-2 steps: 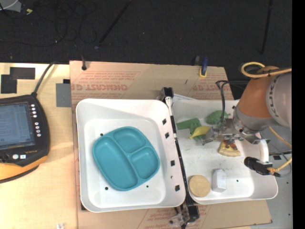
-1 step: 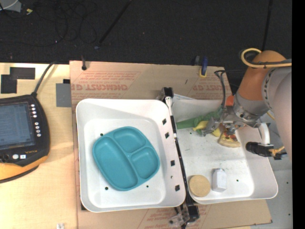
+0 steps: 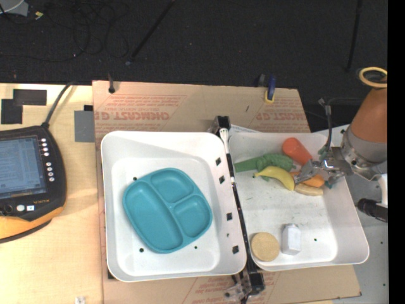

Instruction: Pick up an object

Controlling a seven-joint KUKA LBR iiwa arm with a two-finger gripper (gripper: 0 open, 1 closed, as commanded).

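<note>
Gripper low in right bin — beside banana.

A pale wooden bench is carrying a flat sheet of printed brown cardboard, which is lying directly on its surface and reaching under the arm's gripper. Two shallow white plastic bins are sitting side by side on this cardboard: the right-hand bin is lying directly beneath the gripper, and the left-hand bin is lying beyond it, touching along the shared edge. A black handheld control pendant with a lit screen and orange underside is resting on the bench, well apart from the gripper, past the far bin.
</note>
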